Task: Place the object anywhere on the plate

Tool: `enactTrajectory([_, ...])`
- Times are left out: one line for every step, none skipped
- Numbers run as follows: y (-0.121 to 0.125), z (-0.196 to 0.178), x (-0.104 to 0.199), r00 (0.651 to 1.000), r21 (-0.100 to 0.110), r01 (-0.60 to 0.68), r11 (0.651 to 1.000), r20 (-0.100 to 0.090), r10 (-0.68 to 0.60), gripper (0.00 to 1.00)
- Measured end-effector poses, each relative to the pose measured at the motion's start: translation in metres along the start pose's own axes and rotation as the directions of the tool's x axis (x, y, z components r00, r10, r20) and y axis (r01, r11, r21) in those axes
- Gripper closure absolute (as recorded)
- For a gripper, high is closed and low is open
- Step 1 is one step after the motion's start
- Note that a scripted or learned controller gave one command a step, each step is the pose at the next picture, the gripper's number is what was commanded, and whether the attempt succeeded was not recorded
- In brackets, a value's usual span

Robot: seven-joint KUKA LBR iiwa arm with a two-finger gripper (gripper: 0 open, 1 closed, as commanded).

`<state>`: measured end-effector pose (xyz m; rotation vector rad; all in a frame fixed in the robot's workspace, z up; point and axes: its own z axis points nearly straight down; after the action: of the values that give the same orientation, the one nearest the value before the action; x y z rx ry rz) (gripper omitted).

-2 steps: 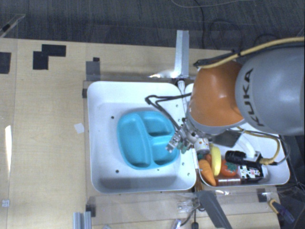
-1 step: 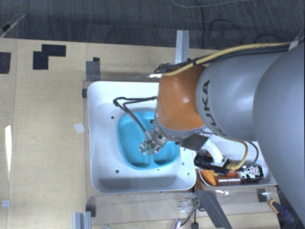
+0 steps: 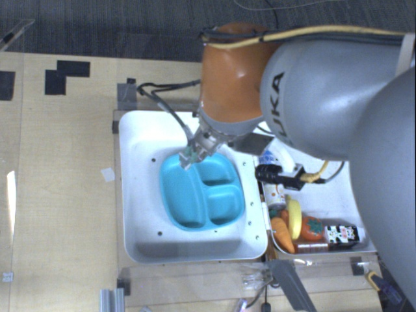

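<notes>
Where the desk (image 3: pixel 58 194) extends to the left, its pale wood surface carries black markings at the far edge. Right of that sits the left white bin (image 3: pixel 140 194), holding a blue divided plate (image 3: pixel 195 200) with one long compartment on its left and two smaller ones on its right. Over the plate's far edge hangs the jaws (image 3: pixel 190 155), beneath the orange band (image 3: pixel 231 77) of the grey arm (image 3: pixel 338 83); their state cannot be told from this angle, and possibly something small and greenish sits at their tip. Further right, the right bin (image 3: pixel 364 239) holds a banana (image 3: pixel 294 218), a carrot (image 3: pixel 282 234), a red item and a dark packet.
</notes>
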<state>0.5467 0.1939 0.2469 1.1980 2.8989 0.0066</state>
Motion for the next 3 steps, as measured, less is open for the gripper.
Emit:
enactTrajectory([0.056,0.038,-0.058,0.992,0.000,0.127,0.992,0.001,-0.127,1.00])
enactTrajectory([0.048,0.065,-0.002,0.998,0.003,-0.066,0.998,-0.002,0.066,1.00])
enactTrajectory([0.045,0.063,-0.011,0.996,0.002,0.085,0.996,-0.001,-0.085,1.00])
